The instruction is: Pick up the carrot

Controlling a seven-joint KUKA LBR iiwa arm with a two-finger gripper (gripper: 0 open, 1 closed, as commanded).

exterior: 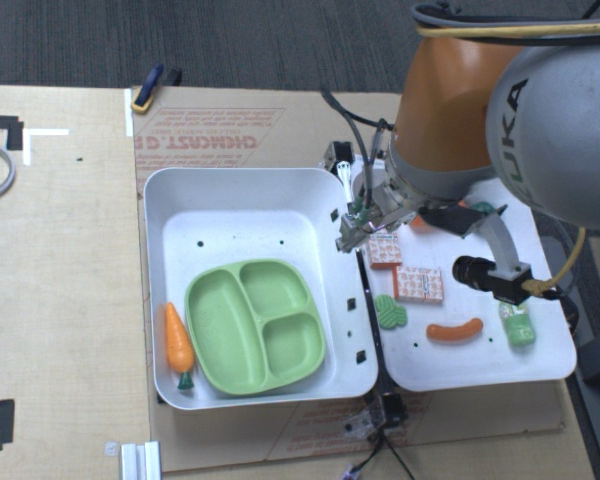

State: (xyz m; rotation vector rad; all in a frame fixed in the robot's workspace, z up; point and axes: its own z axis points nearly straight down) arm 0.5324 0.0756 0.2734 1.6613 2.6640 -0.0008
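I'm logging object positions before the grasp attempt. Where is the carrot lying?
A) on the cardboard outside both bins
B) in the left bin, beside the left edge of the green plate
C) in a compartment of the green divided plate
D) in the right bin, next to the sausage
B: the carrot lies on the floor of the left bin, alongside the left rim of the green plate, not in any compartment.

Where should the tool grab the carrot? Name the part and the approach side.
Grip the carrot across its thick orange middle, coming straight down from above. It lies flat on the left bin's floor, squeezed between the bin's left wall and the green divided plate, so side approaches look blocked. Set the fingers across its width.
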